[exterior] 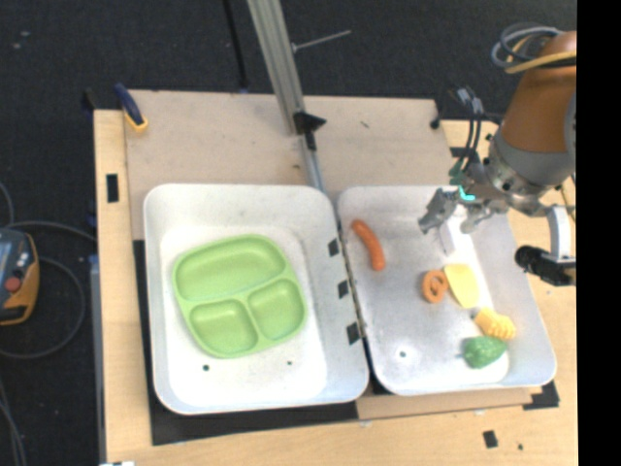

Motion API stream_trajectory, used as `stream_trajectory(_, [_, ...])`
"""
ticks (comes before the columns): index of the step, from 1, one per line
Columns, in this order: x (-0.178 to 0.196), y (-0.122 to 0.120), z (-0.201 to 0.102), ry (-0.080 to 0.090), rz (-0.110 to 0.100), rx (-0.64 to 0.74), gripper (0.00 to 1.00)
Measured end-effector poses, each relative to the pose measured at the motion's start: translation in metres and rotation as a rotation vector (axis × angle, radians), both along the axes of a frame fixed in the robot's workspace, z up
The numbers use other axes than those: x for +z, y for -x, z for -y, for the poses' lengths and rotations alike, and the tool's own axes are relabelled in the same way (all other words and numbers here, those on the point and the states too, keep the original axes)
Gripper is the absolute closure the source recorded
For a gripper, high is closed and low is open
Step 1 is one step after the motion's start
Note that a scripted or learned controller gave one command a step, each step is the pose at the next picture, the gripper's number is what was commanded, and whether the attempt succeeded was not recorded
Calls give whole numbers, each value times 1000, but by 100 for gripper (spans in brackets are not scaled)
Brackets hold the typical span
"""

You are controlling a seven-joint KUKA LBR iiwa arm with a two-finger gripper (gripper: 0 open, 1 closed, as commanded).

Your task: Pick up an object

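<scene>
Objects for picking lie in the right bin (408,357), 5 of them, all loose on its white floor. Largest first: my counter (213,139) is a pale wooden board carrying 2 shallow white bins side by side, with a metal post (277,51) rising from its far edge. The left bin (175,212) holds a green divided plate (241,294) with 3 compartments, lying flat near its middle. My arm (539,115) reaches in from the right, grey with an orange band, and my hand (454,216) hangs over the far right part of the right bin with its 2 fingers spread apart and nothing between them. In that bin, an orange sausage (369,245) lies well left of my hand, near the bin's left wall. A yellow block (463,283) sits just below my hand, touching an orange pretzel (434,286) on its left side. Nearer the front edge, a yellow ridged piece (495,324) rests just beside a green leafy piece (482,351), which lies closest to the bin's front right corner.
</scene>
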State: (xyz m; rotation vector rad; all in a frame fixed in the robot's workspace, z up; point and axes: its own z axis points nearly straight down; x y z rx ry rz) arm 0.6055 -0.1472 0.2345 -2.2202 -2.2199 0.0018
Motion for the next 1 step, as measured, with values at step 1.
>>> stream_trajectory(1, [2, -1, 0, 1, 3, 1, 0])
